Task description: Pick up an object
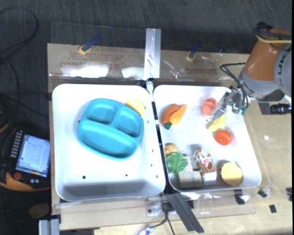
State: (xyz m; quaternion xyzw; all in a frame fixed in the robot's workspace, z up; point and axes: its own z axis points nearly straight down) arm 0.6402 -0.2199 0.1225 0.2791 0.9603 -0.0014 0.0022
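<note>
Camera view shows the claw (224, 108) low in the right bin (252, 153), fingers a little apart with nothing held, tips by a small yellow toy (216, 125) that looks light, hard and slippery; grab its middle.

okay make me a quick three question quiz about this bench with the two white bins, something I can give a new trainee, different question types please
1. True or false: the blue divided plastic tray lies in the left white bin.
2. Multiple choice: which item sits nearest the gripper in the right white bin? A) the small yellow piece B) the orange toy carrot C) the round yellow toy
3. Fill in: the red-orange tomato-like toy lies just ____ the small yellow piece in the camera view.

Key: 1 true. 2 A. 3 below.
</note>
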